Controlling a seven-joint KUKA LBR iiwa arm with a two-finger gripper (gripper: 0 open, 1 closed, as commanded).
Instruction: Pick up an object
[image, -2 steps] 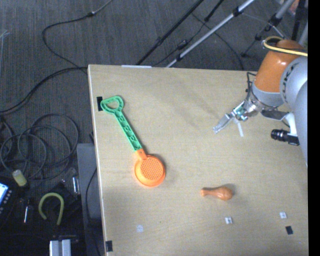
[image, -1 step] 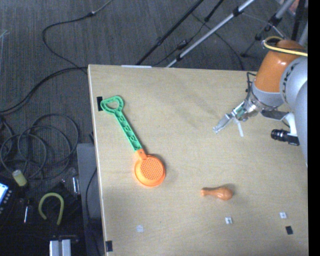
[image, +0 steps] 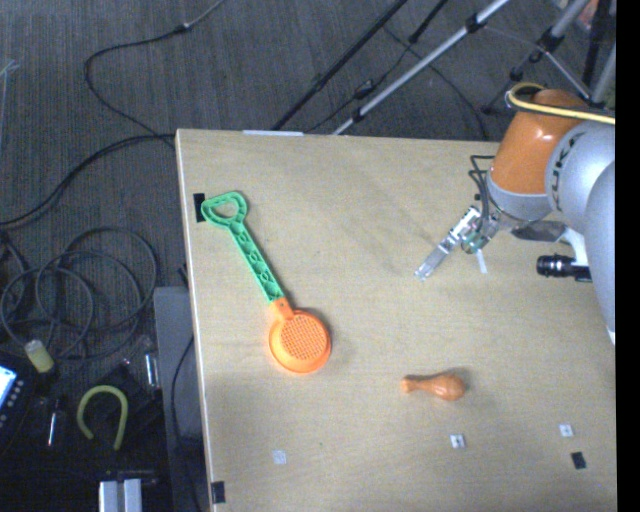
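Note:
A sieve spoon with a green handle (image: 250, 255) and a round orange head (image: 299, 342) lies on the tan bench top (image: 360, 190), left of centre. A small orange gourd-shaped object (image: 437, 385) lies nearer the front, right of centre. My gripper (image: 455, 262) hangs at the right, above the bare surface, well up and right of the gourd. Its fingers (image: 432, 264) stand apart and open, with nothing between them.
The grey arm with its orange band (image: 530, 150) comes in from the right edge. Small dark and white markers (image: 458, 440) dot the front of the bench. Cables and a green hook (image: 102, 408) lie on the floor to the left.

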